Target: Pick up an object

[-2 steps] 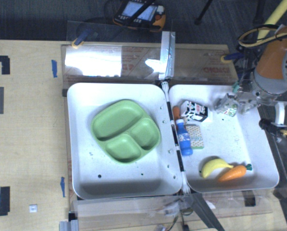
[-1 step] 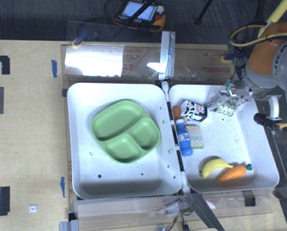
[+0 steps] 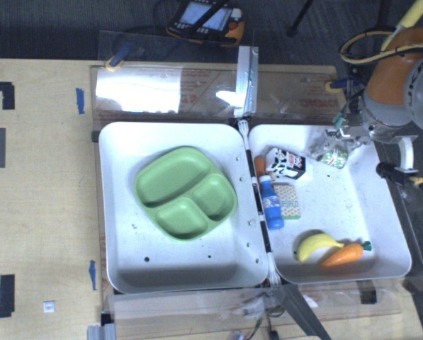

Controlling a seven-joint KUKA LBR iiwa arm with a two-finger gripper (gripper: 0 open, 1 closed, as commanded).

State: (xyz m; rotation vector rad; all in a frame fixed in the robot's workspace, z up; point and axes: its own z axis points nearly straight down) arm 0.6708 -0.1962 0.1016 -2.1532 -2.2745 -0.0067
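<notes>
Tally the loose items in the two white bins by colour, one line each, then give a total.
Green: 1, the divided plate in the left bin.
Blue: 1, the bottle.
Yellow: 1, the banana.
Orange: 1, the carrot.
Black and white: 1, the cow-patterned item.
Pale patterned: 1, the flat packet.
Total: 6

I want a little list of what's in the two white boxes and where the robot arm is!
left bin: shallow white bin holding a green plastic divided plate
right bin: shallow white bin with several small things
front of right bin: yellow banana touching an orange carrot
left side of right bin: blue bottle lying by the divider, black-and-white cow-patterned carton behind it
arm: grey arm with orange band over the right bin's far right corner
gripper: low at that corner; grip unclear
</notes>
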